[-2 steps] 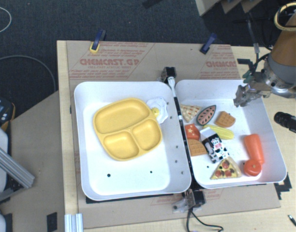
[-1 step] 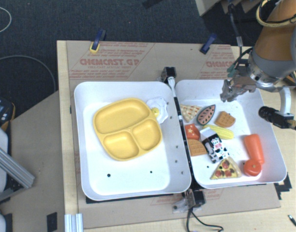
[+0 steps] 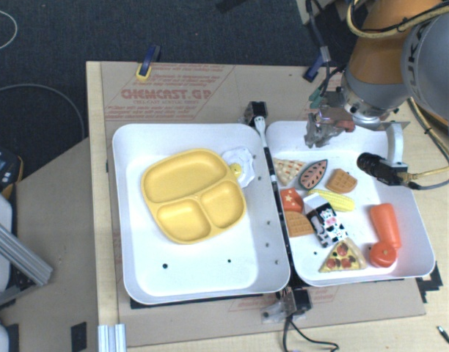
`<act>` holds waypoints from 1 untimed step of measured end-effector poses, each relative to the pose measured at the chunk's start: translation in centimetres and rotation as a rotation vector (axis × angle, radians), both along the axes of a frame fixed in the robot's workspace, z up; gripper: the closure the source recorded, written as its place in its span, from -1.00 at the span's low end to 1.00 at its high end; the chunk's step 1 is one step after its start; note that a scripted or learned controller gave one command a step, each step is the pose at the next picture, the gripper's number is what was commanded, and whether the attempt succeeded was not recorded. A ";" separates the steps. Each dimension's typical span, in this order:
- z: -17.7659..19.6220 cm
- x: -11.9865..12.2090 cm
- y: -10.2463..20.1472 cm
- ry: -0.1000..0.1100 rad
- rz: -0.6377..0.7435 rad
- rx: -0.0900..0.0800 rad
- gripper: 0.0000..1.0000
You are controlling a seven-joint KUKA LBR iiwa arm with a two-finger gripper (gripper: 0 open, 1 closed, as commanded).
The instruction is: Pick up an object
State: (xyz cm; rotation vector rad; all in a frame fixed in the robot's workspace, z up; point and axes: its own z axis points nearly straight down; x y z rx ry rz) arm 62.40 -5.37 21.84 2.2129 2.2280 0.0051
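My gripper [image 3: 318, 139] hangs over the back of the right bin [image 3: 422, 235], fingers pointing down with nothing visibly between them. Just below it lie a waffle-like wedge [image 3: 286, 170], a dark oval toy fish [image 3: 312, 174] and a brown cracker [image 3: 341, 181]. Further forward are a red tomato piece [image 3: 291, 199], a yellow corn piece [image 3: 334, 200], a tan bread slice [image 3: 299, 224], a black-and-white toy cow [image 3: 327, 224], a pizza slice [image 3: 341, 257] and an orange-red bottle [image 3: 385, 233].
The left bin [image 3: 129, 218] holds a yellow three-compartment plate [image 3: 193, 195] and a fried-egg toy [image 3: 237, 163] at its back right. A raised divider [image 3: 273, 196] separates the bins. The arm's orange band [image 3: 389, 28] looms above the right bin's back.
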 end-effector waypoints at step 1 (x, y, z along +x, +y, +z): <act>1.3 1.0 5.3 -0.001 0.000 0.001 1.00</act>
